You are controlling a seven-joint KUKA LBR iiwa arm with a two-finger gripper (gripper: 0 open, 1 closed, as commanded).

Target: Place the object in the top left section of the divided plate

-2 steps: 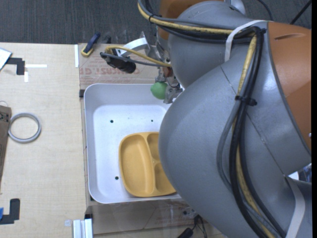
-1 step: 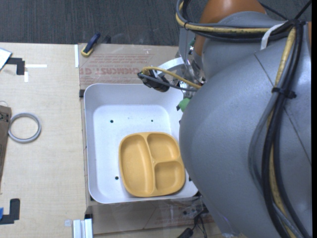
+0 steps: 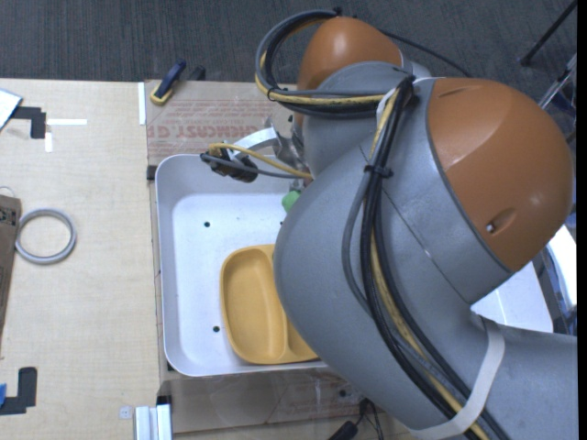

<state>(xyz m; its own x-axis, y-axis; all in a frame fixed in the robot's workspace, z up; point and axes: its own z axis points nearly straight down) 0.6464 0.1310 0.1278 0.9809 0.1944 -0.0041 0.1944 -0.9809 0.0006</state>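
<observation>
Well, the arm (image 3: 413, 246) looms over the white bin (image 3: 183, 273), covering most of the yellow divided plate (image 3: 252, 305), so progress is hard to call — possibly that green sliver (image 3: 290, 200) by the wrist is the object, and the gripper's state can't be told.

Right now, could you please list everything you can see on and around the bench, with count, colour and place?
Bin: one, white, centre of the bench, partly under the arm.
Divided plate: one, yellow, inside the bin at its lower middle, right part hidden by the arm.
Green object: one, small, in the bin at the arm's edge; mostly hidden.
Tape roll: one, grey, on the wooden board at left.
Clip: one, blue and yellow, above the bin.
Arm: one, grey with orange caps, reaching from the right.
</observation>
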